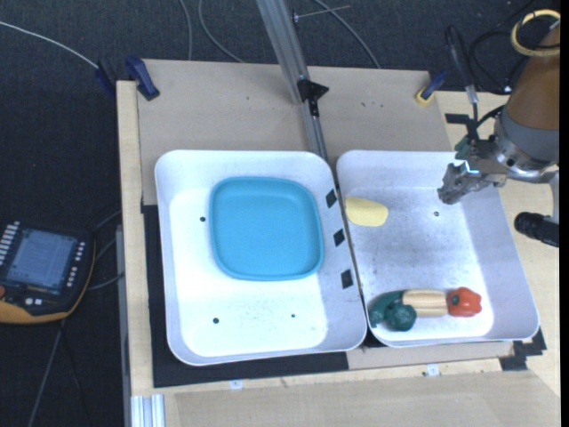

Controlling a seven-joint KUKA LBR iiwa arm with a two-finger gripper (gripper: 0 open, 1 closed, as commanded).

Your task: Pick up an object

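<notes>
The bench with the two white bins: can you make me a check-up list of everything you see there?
Surface: wooden bench bearing left bin and right bin.
Job's things: yellow piece, green piece, tan piece and red piece in the right bin.
Clutter: blue plate in the left bin.
Grippers: gripper above the right bin's far right part, nothing seen held.
Cables: loops on the floor.
Surroundings: handheld controller at left.
</notes>
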